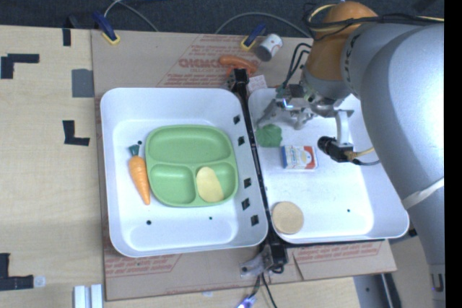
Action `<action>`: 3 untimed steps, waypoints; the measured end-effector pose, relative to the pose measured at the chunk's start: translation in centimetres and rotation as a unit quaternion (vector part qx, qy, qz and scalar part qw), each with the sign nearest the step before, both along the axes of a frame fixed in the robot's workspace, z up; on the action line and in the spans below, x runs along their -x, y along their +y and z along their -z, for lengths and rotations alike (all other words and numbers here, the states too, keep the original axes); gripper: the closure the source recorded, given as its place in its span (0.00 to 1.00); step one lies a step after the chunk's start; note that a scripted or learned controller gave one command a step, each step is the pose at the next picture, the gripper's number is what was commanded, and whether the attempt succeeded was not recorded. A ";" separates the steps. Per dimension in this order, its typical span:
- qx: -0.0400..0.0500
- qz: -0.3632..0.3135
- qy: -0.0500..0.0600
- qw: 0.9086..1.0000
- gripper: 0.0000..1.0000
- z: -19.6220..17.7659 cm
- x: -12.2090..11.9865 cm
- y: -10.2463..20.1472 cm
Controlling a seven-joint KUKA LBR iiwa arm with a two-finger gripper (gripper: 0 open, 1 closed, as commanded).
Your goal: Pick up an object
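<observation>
Two shallow white bins sit side by side on the bench. The left bin (115,155) holds a green divided tray (191,164). A pale yellow object (209,185) lies in the tray's lower right compartment. A toy carrot (139,177) lies just beside the tray's left edge, on the bin floor, its leafy end pointing up the view.

The right bin (361,216) holds three loose things. A small green object (269,135) lies close to the wall shared by the bins. A small white packet with blue and red print (299,157) lies near the bin's middle. A round tan disc (287,217) lies by the bin's lower left corner, well apart from the other two.

The grey arm (404,97) reaches in from the right, its orange band (336,40) high over the upper part of the right bin. The gripper (292,108) hangs over that bin's upper left area, just above the green object and near the packet. The metal parts below the wrist blur together, so whether it is released or clenched cannot be told, and nothing can be seen held in it.
</observation>
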State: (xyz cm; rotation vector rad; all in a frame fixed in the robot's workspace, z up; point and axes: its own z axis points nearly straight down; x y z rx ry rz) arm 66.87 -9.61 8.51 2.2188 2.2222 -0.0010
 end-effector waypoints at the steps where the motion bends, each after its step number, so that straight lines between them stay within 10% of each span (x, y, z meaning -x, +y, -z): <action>1: 0.000 0.000 -0.001 1.000 0.00 -0.1 1.9 -0.1; 3: 0.000 0.000 -0.001 1.000 0.00 -0.1 2.1 -0.3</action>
